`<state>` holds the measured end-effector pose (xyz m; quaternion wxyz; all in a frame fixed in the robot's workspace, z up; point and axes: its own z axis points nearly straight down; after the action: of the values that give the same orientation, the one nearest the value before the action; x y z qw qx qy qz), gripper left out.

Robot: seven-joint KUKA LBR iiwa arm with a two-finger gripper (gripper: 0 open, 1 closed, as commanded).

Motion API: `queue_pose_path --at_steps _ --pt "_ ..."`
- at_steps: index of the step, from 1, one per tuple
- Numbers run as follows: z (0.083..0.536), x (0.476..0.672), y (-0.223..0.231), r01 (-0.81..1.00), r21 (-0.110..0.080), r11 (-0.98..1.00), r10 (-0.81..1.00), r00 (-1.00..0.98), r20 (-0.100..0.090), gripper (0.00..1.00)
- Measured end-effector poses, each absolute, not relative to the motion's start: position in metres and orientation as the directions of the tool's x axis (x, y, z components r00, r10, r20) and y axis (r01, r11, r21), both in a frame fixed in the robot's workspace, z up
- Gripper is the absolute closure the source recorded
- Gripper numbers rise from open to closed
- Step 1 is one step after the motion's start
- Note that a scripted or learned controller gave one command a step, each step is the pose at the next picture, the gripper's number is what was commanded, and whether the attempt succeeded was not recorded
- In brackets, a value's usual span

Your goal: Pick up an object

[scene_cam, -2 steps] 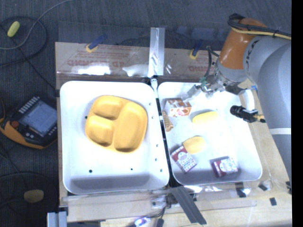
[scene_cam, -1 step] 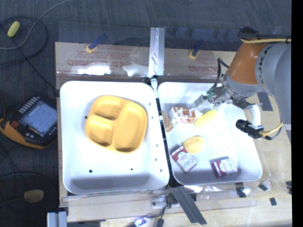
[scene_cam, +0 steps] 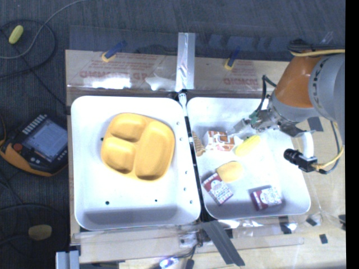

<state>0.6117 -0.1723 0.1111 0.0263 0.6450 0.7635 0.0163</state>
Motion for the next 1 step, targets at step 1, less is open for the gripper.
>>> queue_pose_path --at_steps 1 --pt "0.1339 0.6375 -0.14 0.933 -0.003 0.361 0.933 -0.361 -0.001 0.0"
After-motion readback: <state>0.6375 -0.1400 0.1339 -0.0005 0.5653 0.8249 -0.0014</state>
